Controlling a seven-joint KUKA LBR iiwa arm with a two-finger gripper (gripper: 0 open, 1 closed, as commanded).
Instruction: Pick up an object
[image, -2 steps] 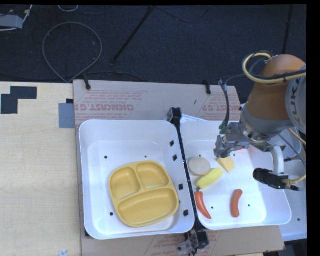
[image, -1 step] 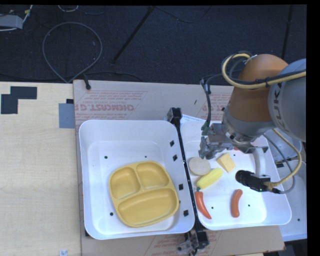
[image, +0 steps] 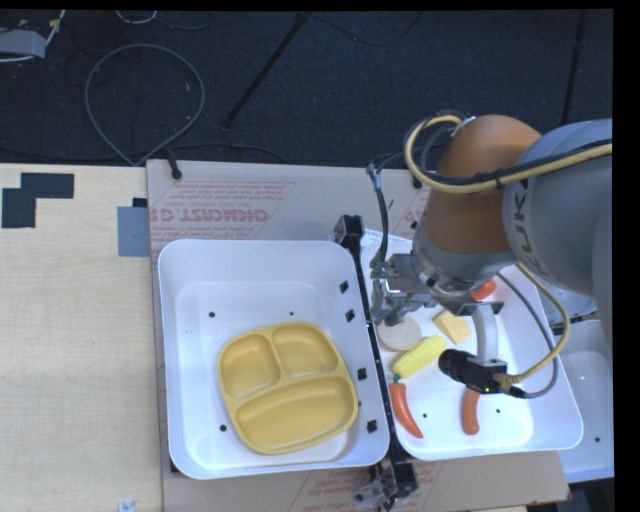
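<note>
Since the gripper (image: 393, 300) hovers over the right white bin (image: 545, 425), can't tell its state; that yellow plastic corn cob (image: 419, 356) looks light, stiff, slippery, so grab mid-length.

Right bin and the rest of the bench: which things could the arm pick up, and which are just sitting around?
For the job, all in the right bin:
- corn cob
- yellow wedge
- pale round disc
- two orange-red pieces
- gripper, above the disc

Lying about:
- yellow divided tray in the left bin
- cardboard sheet beneath the bins
- cables behind the bench
</note>
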